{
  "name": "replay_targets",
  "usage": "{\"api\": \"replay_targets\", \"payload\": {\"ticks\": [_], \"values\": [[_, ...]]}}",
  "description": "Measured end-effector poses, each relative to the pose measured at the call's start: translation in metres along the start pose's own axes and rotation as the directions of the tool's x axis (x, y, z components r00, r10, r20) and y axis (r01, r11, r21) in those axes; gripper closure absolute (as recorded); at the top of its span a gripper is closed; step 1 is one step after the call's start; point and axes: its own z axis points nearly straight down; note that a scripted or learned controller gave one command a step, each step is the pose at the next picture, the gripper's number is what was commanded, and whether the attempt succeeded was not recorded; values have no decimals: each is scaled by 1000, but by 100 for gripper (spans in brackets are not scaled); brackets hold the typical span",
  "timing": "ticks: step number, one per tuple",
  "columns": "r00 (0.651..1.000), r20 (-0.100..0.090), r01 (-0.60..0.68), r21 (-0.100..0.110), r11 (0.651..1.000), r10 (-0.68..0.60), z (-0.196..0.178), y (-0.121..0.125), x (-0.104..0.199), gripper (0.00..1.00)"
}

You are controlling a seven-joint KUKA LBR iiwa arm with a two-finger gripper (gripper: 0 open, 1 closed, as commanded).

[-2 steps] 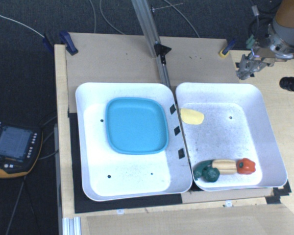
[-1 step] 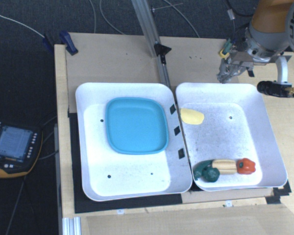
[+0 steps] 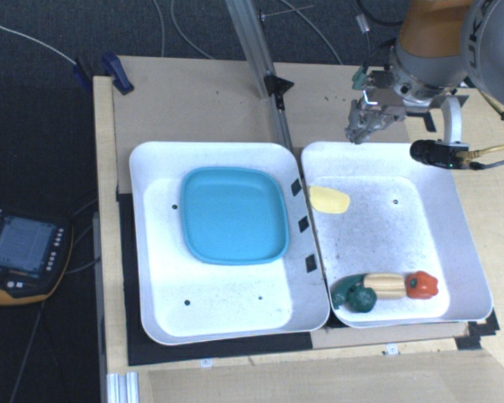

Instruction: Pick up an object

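White right bin [image 3: 454, 225] holds a flat, pale yellow piece [image 3: 329, 200].

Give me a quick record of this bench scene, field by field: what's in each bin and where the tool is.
left bin: flat turquoise square plastic plate, centred
right bin: pale yellow rounded piece near the top-left corner; dark green round item, tan roll-shaped item and red tomato-like item in a row along the bottom edge
tool: above the right bin's top edge, holding nothing visible
tool fingers: cannot tell
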Motion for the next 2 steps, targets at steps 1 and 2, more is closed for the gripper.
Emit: {"api": "replay_targets", "payload": {"ticks": [1,2], "values": [[1000,0,0,1,1000,0,-1,-5,51,100],[1000,0,0,1,1000,0,1,-22,107,100]]}}
